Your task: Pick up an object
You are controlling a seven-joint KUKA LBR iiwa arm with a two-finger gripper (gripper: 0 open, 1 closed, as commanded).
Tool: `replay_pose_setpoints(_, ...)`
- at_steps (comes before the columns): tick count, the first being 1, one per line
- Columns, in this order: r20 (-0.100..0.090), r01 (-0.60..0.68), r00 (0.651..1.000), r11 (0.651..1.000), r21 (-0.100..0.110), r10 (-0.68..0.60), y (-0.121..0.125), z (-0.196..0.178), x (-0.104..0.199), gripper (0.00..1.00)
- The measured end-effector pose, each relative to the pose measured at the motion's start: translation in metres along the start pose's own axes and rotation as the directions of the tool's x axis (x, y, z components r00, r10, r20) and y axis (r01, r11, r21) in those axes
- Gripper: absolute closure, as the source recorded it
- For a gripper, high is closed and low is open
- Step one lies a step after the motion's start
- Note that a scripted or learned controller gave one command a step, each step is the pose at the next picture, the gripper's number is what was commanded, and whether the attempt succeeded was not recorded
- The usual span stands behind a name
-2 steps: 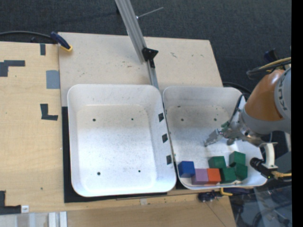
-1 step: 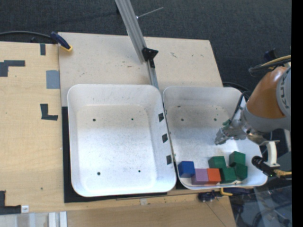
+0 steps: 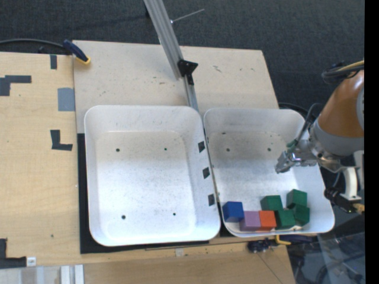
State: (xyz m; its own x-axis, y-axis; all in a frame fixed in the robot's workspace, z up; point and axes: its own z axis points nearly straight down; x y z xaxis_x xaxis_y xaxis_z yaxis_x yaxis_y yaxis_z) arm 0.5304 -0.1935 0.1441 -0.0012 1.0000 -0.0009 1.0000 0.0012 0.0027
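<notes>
Several small blocks lie along the front edge of the right bin (image 3: pixel 249 141): a blue block (image 3: pixel 233 210), a purple block (image 3: pixel 252 219), an orange block (image 3: pixel 267 219) and a cluster of green blocks (image 3: pixel 287 209). My gripper (image 3: pixel 286 162) hangs over the right side of that bin, behind and above the green blocks and apart from them. Nothing shows in its grasp. The grey wrist and orange band (image 3: pixel 343 108) rise to the right of it.
The left bin (image 3: pixel 89 120) stands beside the right one, with a shared ridge between them. A slanted metal pole (image 3: pixel 166 28) with a black clamp (image 3: pixel 187 67) runs down behind the bins. A blue and yellow tool (image 3: pixel 77 51) lies at the back left.
</notes>
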Motion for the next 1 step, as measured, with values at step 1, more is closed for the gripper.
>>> replay_pose_setpoints(1, 0.0, 0.0, 1.0, 1.0, -0.001, 0.0, -0.0009, -0.0426, 0.0019, 1.0)
